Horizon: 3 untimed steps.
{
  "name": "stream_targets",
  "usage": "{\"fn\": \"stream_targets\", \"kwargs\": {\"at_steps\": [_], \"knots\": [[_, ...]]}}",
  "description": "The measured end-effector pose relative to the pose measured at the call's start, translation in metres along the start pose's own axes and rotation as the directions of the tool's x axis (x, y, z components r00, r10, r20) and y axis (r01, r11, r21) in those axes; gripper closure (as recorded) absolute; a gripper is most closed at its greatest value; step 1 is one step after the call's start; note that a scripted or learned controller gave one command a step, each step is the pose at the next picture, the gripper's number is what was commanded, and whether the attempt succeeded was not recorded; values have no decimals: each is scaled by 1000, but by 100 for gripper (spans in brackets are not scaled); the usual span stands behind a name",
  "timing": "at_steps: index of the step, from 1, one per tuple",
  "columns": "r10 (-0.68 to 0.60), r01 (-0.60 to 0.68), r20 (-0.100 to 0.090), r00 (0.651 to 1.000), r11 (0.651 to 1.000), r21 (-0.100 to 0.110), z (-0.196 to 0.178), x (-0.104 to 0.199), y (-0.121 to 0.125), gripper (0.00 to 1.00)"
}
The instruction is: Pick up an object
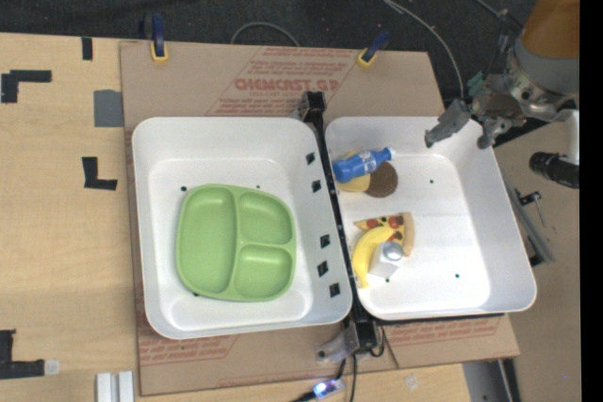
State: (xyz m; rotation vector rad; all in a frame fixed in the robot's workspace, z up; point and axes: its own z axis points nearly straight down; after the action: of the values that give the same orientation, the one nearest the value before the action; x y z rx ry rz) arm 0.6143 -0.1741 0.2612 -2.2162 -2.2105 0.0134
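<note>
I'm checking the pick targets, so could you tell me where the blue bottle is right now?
The blue bottle lies on its side in the right bin, near its upper-left corner, by the divider, just above the brown round object.

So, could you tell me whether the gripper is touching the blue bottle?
Apart. The camera view shows the gripper over the right bin's far edge, with bare white floor between it and the blue bottle.

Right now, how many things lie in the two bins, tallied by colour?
Green: 1, the divided plate in the left bin.
Blue: 1, the bottle in the right bin.
Brown: 1, the round object beside the bottle.
Yellow: 1, the banana.
Orange: 1, the pizza slice.
Total: 5
</note>
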Motion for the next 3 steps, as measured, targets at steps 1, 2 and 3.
{"fn": "stream_targets", "kwargs": {"at_steps": [1, 2, 3], "knots": [[-4, 4, 2, 1000, 1000, -13, -8, 1, 2, 0], [-3, 3, 1, 1000, 1000, -7, 53, 9, 0, 0], [-4, 4, 3, 1000, 1000, -11, 97, 12, 4, 0]]}}
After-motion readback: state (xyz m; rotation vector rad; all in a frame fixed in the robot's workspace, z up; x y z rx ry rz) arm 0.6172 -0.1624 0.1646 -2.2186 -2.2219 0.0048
